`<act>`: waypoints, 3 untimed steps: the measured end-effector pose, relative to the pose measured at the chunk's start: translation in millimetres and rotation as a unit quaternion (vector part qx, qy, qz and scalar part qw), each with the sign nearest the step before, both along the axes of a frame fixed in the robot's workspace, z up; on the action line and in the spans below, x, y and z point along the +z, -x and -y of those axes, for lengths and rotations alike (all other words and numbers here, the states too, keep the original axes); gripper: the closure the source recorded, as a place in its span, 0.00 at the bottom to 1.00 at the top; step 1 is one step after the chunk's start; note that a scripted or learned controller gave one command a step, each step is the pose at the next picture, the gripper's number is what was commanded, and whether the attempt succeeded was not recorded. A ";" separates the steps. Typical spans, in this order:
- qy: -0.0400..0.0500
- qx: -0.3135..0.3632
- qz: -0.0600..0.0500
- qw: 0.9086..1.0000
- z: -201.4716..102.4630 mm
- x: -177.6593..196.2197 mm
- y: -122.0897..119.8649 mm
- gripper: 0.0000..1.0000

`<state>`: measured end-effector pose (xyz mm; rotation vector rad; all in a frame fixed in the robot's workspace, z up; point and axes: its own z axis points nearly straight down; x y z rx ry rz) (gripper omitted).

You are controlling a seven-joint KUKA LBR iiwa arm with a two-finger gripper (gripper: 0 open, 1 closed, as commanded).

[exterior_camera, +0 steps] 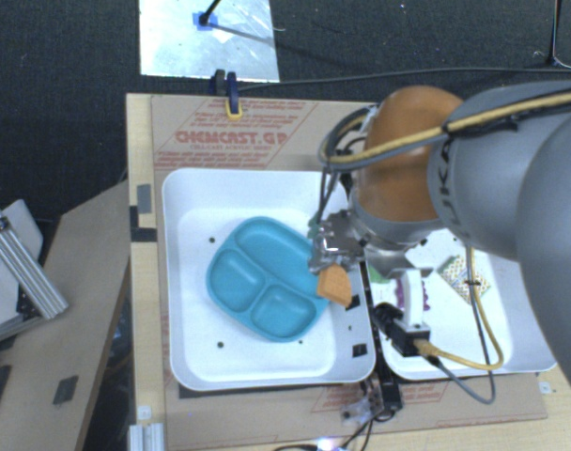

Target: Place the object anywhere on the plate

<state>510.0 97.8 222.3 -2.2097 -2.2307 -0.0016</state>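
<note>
A blue plate (pixel 259 278) with three compartments lies tilted in the left white bin (pixel 196 346). My gripper (pixel 329 263) hangs just off the plate's right edge, under the orange wrist band. An orange-tan object (pixel 335 286) sits directly below the fingers, at the plate's right rim and over the bin's right wall. The fingers appear to be shut on its top, though the wrist hides part of the grip.
The right bin (pixel 511 350) holds a patterned packet (pixel 459 275), a white-and-purple item (pixel 405 299) and a green piece (pixel 379 272). Black cables and a yellow cord (pixel 483 332) trail over it. The grey arm covers the upper right.
</note>
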 end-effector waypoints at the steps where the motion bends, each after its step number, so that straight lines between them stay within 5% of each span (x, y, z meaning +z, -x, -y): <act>1: 0.000 0.000 0.000 1.000 -33.8 6.8 16.2 1.00; 2: 0.001 -0.005 0.001 1.000 -23.0 1.5 -1.0 1.00; 3: 0.001 -0.004 0.001 1.000 -23.2 1.6 -0.5 0.00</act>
